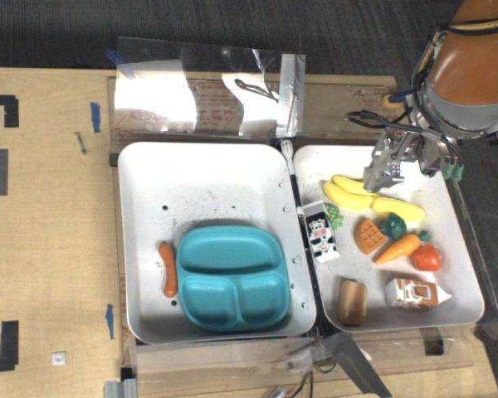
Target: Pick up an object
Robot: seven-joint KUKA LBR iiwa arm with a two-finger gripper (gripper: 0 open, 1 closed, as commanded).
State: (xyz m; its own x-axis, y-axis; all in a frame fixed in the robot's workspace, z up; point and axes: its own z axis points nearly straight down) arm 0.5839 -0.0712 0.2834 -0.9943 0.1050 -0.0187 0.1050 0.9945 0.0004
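Two shallow white plastic bins sit side by side on the bench, and the right-hand bin [465, 301] holds everything worth grabbing: a yellow plastic banana [373, 197], an orange toy carrot [397, 248], a small red tomato-like piece [427, 258], a round waffle-patterned orange biscuit [368, 235], a brown cylindrical block [352, 299], a little printed carton [413, 293] and a black-and-white patterned card [319, 235] leaning on the dividing wall. The grey metal two-finger gripper [383, 175] hangs over the far end of that bin, just above the banana's upper end, and I cannot tell from here whether it is spread or closed (the metalwork blurs into a tangle against the white). The banana looks the likeliest target; to do it well I would come straight down across its narrow width rather than along its length, keeping away from the green-topped carrot that lies touching its lower side. The left-hand bin [141, 172] carries a teal three-compartment plastic tray [232, 276] with an orange sausage-shaped toy [168, 268] just beside it. Around them runs pale wooden benchtop [41, 222] with black and blue tape marks, a crinkled clear plastic sheet [199, 98] behind the bins, and dark carpet [232, 7] beyond.
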